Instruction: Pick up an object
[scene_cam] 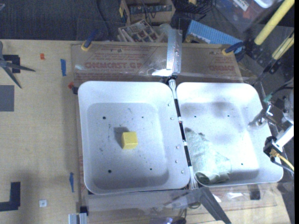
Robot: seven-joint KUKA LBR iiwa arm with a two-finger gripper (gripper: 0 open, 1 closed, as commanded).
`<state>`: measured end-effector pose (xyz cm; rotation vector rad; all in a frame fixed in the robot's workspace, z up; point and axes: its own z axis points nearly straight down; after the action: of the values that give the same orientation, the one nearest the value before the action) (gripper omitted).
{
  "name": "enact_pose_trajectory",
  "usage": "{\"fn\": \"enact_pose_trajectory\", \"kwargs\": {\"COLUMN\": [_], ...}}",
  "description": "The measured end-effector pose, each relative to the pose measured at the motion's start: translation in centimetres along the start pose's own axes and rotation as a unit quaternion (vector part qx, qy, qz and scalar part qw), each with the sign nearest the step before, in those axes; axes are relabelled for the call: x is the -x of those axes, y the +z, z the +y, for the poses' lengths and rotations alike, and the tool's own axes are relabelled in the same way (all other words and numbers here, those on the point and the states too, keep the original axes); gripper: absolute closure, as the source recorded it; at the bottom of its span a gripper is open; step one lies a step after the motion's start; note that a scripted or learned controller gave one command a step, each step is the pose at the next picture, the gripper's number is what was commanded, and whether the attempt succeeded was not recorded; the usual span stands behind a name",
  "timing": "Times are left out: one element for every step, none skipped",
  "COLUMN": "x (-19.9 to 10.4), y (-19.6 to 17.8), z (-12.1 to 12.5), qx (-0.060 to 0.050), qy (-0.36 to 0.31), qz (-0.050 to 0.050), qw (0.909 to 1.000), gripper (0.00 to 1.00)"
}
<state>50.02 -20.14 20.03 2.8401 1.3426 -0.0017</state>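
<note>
Block (129, 140): yellow, flat on floor of left bin (88, 125), about mid-floor, well clear of every wall. Short shadow on its upper-left side. Dark specks scattered on the floor around it.

Cloth (208, 158): pale, rolled up, in right bin (219, 94). Lies slantwise in the near-left part, upper end against the wall next to the left bin, lower open end at the front rim. Well apart from block, both inner walls between them.

Gripper (266, 119): at right bin's right rim, about halfway along it, well apart from cloth and further yet from block. Can't tell whether open or closed; too small and cluttered at the frame edge.

Bins touching side by side on wooden bench (37, 139). Behind them a clear sheet (121, 62) with red lettering, blue clamp (89, 38) at its back-left corner, another at back-right. Strips of blue tape (63, 67) on bench left of bins. Cables and boxes beyond the bench.
</note>
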Motion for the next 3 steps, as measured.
{"fn": "enact_pose_trajectory", "kwargs": {"x": [-0.1,0.4,-0.2], "y": [-1.0,-4.0,9.2], "z": [0.1,-1.4,-3.0], "qx": [0.001,0.001,-0.001], "qy": [-0.001,0.058,-0.142], "qz": [0.000,0.000,0.001], "qw": [1.0000,0.9983,0.9899], "gripper": [1.00,1.00,1.00]}}
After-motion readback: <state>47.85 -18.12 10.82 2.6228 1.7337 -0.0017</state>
